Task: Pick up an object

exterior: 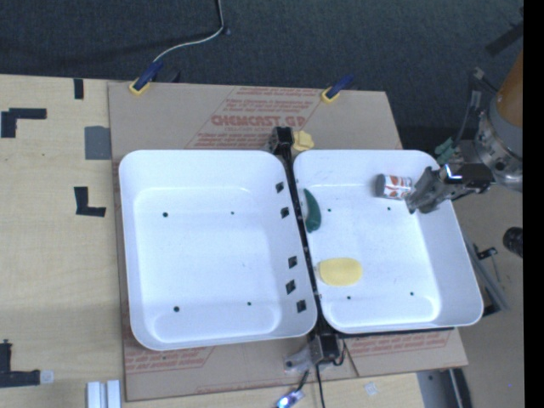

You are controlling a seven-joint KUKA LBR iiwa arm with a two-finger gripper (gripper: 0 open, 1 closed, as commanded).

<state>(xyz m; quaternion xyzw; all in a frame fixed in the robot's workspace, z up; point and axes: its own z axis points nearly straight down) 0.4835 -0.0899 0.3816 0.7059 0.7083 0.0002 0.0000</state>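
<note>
On the worktop (51, 228) lies a sheet of printed cardboard (255, 121) carrying two shallow white bins side by side. Left bin (140, 177) and right bin (442, 313) touch along a clipped middle seam. At the right bin's far right side the hand (422, 195) sits just beside a small red-and-white can (393, 185) lying on its side; whether it is apart or together cannot be told. A yellow disc (340, 271) lies nearer, toward the seam, and a dark green piece (312, 212) rests against the seam.
</note>
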